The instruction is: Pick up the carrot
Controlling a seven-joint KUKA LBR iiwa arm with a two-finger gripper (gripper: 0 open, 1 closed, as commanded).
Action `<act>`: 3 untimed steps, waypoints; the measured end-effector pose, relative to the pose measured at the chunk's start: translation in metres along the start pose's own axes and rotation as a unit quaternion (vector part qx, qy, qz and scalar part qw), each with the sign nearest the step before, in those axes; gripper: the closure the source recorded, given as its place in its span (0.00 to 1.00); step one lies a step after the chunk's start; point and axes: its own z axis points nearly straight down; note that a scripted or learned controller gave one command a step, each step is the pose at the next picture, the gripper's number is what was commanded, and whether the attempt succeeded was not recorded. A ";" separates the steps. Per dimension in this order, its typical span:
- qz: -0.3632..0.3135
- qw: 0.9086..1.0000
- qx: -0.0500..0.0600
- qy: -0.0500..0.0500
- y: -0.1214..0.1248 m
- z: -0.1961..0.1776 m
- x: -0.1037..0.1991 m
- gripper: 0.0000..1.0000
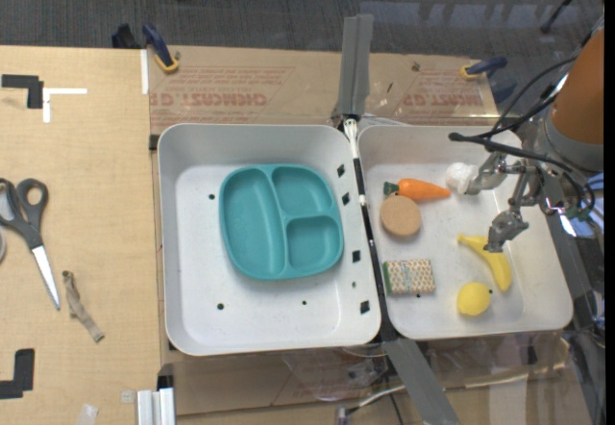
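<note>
The carrot, orange with a green top, lies in the right bin near its back left, pointing right. My gripper hangs over the right half of this bin, to the right of the carrot and apart from it. Its fingers are spread open with nothing between them. One fingertip is near a white lump; the other sits just above the banana.
The right bin also holds a round tan disc, a speckled block and a lemon. A teal divided plate lies in the left bin. Scissors rest on the bench at far left.
</note>
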 end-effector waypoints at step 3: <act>0.235 0.972 0.000 -0.001 0.064 0.115 -0.064 0.00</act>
